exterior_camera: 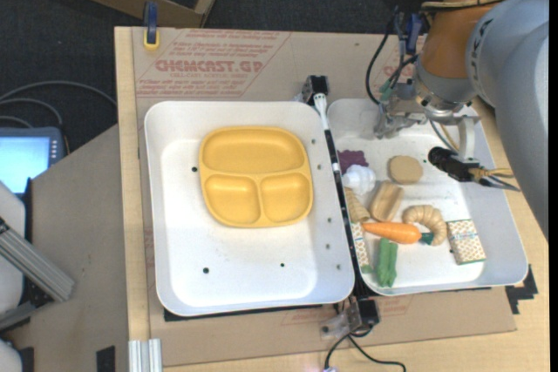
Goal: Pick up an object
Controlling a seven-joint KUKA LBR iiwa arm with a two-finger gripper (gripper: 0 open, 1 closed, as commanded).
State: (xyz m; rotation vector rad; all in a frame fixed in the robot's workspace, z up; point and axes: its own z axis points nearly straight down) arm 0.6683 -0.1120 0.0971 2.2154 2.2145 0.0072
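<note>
end effector (394, 119): hovering at right bin's (501, 270) far edge, grip state unclear
tip: descending centred over round cookie (404, 169), w/ clearance

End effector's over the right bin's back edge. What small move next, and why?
Probably shift the end effector forward and down toward the tan cookie. It sits at the right bin's far end, above the items, and the cookie lies nearest with clear space around it, unlike the carrot packed among other food.

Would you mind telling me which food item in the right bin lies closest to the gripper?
The tan round cookie, just below the gripper; the other items lie lower.
</note>
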